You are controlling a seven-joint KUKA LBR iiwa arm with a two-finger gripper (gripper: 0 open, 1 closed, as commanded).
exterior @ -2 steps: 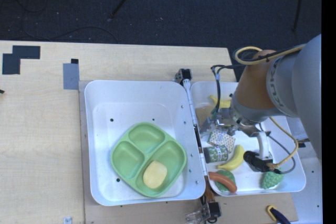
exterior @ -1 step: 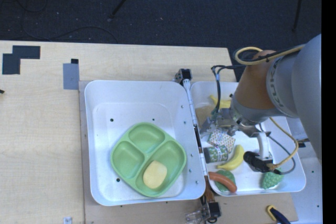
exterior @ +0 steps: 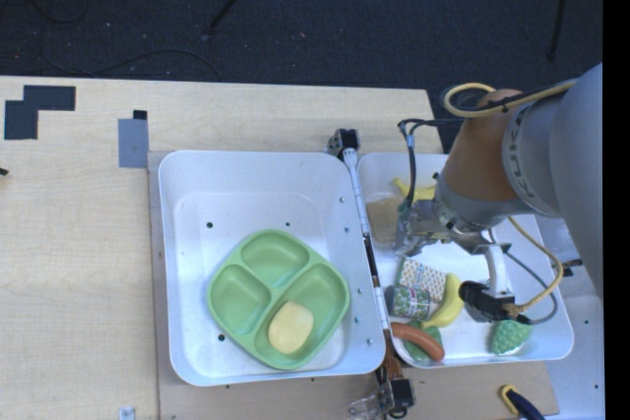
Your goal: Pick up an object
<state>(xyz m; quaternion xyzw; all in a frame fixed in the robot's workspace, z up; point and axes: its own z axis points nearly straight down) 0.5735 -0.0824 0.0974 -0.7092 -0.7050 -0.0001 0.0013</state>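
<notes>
- I see the left bin (exterior: 187,182); a green plate (exterior: 236,295) with three compartments lies near its front right corner.
- A yellow round piece (exterior: 290,328) sits in the plate's front compartment.
- In the right bin (exterior: 379,174), the gripper (exterior: 413,236) hangs over the back left part. I cannot tell if it is apart or together, and I see nothing held.
- Just in front of it lies a patterned box (exterior: 421,278); a banana (exterior: 448,303) is beside the box.
- A red sausage (exterior: 418,339) lies at the front edge.
- A green knobbly thing (exterior: 510,337) is in the front right corner.
</notes>
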